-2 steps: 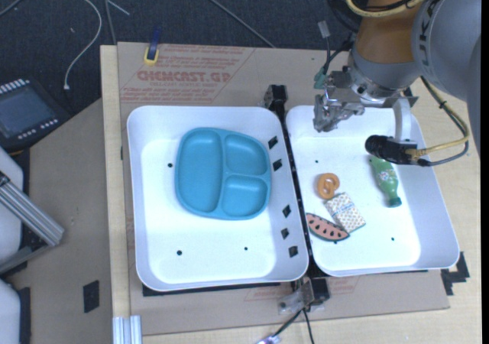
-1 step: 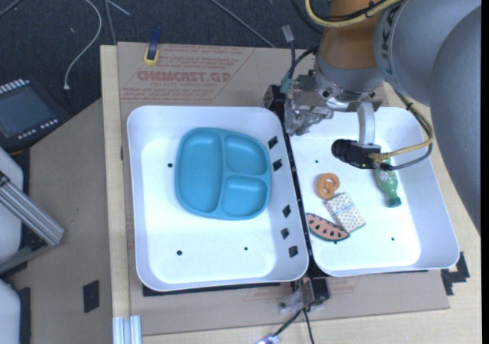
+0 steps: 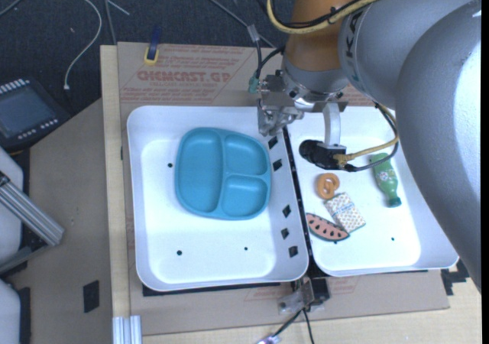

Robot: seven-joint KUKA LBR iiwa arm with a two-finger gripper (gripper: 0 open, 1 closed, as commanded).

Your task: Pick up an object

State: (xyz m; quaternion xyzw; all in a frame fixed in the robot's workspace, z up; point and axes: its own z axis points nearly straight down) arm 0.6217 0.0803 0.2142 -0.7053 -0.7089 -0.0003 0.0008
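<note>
A blue divided plate [image 3: 222,173] lies in the left bin [image 3: 153,205]. The right bin [image 3: 397,247] holds a small pretzel [image 3: 328,185], a checkered packet [image 3: 346,211], a watermelon slice [image 3: 328,228] and a green bottle [image 3: 386,180]. My gripper [image 3: 272,127] hangs over the ridge between the two bins, just past the plate's far right corner. Nothing shows between its fingers [image 3: 267,130], which look close together.
The grey arm with its orange band [image 3: 328,6] fills the upper right, above the right bin's far side. A cardboard sheet [image 3: 183,67] lies behind the bins. Cables trail across the dark floor at the back left.
</note>
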